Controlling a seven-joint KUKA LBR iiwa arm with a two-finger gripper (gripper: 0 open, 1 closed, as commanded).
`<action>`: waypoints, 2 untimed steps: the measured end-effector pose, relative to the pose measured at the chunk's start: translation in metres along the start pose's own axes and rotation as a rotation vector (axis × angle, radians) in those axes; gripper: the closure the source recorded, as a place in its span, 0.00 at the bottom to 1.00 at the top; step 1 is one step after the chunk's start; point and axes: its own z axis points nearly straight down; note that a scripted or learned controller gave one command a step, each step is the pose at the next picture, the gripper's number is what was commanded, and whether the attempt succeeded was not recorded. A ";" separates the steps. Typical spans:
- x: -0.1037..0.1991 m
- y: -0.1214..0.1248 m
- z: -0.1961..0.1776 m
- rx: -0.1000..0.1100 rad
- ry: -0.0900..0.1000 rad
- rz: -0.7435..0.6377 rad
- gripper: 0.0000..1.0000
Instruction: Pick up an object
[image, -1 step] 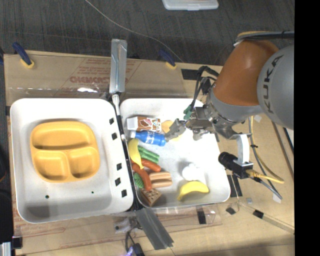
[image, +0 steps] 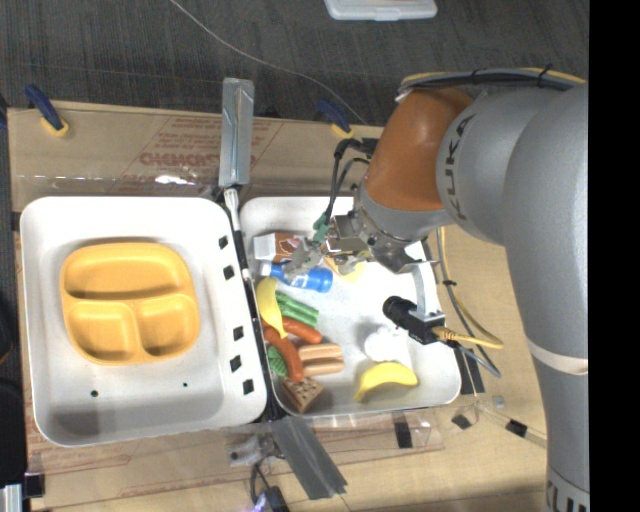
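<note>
A yellow divided tray (image: 128, 300) lies in the left bin (image: 40, 300). In the right bin (image: 440, 395), toy food is heaped along the left wall: a hot dog (image: 320, 357), a banana (image: 386, 379), and a blue bottle (image: 305, 279) near the back. The tool (image: 325, 245) hovers just above that bottle, perhaps touching it; I cannot tell its grip.
</note>
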 end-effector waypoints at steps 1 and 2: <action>-0.029 0.019 0.079 -0.039 -0.015 0.025 0.00; -0.044 0.018 0.101 -0.015 -0.003 -0.094 0.00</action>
